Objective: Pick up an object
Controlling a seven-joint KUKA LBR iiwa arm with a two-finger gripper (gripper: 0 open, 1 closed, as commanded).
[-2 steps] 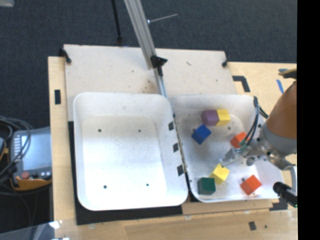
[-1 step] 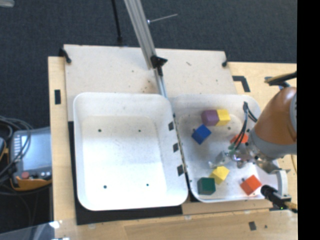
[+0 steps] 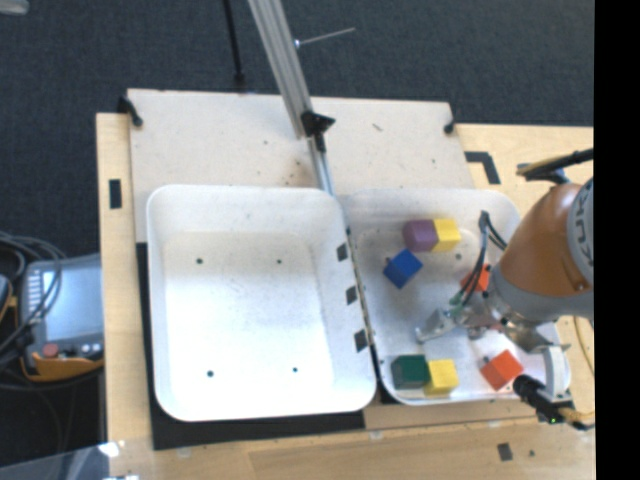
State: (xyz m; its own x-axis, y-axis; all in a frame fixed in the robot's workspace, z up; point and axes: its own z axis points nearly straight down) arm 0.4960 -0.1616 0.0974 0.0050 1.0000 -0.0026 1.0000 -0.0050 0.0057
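Where the arm reaches over the right bin, its gripper hangs low above bare floor; finger spread cannot be told. Blue block, purple block, green block, orange block lie around it.

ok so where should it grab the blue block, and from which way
Come straight down on the blue block and pinch two opposite flat sides. It lies turned diagonally in the right bin, so the gripper should rotate to match. It stands apart from the purple block, leaving room around it.
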